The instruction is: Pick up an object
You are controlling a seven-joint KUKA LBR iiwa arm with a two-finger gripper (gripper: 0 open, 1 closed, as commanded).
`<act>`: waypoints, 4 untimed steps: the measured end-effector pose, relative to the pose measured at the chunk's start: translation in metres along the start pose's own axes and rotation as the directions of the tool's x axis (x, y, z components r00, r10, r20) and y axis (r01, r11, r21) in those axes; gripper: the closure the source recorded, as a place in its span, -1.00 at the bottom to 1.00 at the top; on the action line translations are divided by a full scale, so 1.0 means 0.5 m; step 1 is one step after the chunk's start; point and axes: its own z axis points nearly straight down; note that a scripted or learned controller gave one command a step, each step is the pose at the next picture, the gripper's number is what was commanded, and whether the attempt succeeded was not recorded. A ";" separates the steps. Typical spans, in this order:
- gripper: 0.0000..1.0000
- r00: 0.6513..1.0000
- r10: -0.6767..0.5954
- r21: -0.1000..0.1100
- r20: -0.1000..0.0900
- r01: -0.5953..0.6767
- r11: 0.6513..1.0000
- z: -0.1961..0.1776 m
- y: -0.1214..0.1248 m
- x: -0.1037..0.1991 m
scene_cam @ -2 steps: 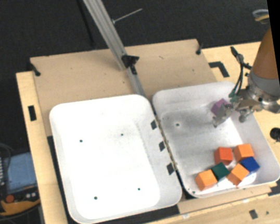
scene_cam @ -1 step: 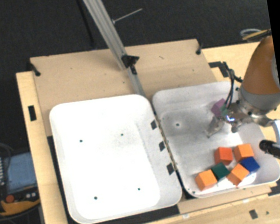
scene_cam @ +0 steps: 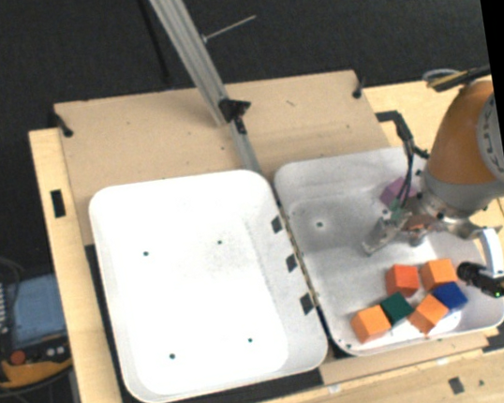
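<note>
In the right bin (scene_cam: 325,184), my gripper (scene_cam: 397,231) hangs low over the bin's middle, reaching in from the right. A small purple object (scene_cam: 393,191) lies just behind it, partly covered by the wrist. Toward the bin's front right corner lies a cluster of blocks: an orange block (scene_cam: 403,278), a second orange block (scene_cam: 438,271), a blue block (scene_cam: 449,295), a green block (scene_cam: 397,307), and two more orange blocks (scene_cam: 430,313) (scene_cam: 371,322). The gripper is a little behind this cluster, and nothing is visibly held in it.
The left bin (scene_cam: 198,280) sits beside the right one, with clips along the shared edge. A slanted metal rail (scene_cam: 195,53) rises behind the bins. Cables and a blue box (scene_cam: 32,311) lie off the bench at the left.
</note>
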 end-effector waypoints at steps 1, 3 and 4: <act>1.00 1.000 0.005 -0.006 -0.001 -0.005 1.000 -0.025 0.003 -0.001; 1.00 1.000 -0.009 -0.004 -0.003 0.009 1.000 -0.220 0.029 0.000; 1.00 1.000 -0.009 0.003 -0.003 0.009 1.000 -0.212 0.001 0.090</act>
